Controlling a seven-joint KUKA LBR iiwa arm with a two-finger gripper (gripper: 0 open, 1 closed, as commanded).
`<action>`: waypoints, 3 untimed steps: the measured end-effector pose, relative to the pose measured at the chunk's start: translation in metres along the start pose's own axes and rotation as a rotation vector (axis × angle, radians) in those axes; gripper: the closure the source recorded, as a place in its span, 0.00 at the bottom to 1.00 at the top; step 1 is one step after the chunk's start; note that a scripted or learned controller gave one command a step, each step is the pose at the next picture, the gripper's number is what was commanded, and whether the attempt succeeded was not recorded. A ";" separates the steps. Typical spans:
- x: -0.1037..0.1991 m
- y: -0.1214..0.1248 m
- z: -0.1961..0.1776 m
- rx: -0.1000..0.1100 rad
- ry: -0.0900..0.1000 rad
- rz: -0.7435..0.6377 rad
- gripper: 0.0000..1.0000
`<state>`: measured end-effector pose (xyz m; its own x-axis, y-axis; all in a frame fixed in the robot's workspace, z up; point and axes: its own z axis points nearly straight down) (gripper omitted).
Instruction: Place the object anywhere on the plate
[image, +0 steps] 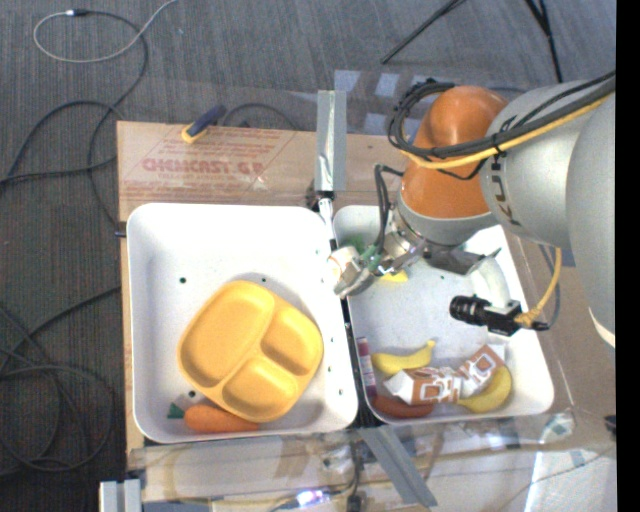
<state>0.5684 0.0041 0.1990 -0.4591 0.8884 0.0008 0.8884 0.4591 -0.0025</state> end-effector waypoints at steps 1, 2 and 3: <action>0.090 -0.001 0.017 0.000 0.002 -0.225 1.00; 0.188 0.035 0.013 0.000 0.000 -0.493 1.00; 0.188 0.035 0.013 -0.001 0.001 -0.493 0.00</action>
